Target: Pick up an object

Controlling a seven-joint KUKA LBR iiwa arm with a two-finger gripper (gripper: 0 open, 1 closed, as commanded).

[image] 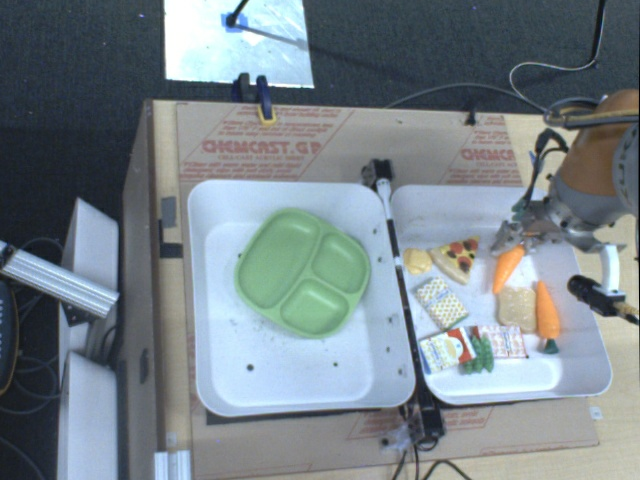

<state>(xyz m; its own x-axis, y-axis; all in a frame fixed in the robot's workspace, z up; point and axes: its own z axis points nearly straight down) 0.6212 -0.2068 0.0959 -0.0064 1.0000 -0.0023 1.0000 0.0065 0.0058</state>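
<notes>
From my station, the pick is not yet made: the gripper point(512, 236) sits just above the upper toy carrot point(508, 267) in the right bin point(590, 368), nothing seen lifted, and I cannot tell its state; grasp and lift remain.

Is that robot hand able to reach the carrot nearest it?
Probably yes. The gripper hangs just above the top end of the carrot in the right bin, and nothing lies over the carrot.
</notes>
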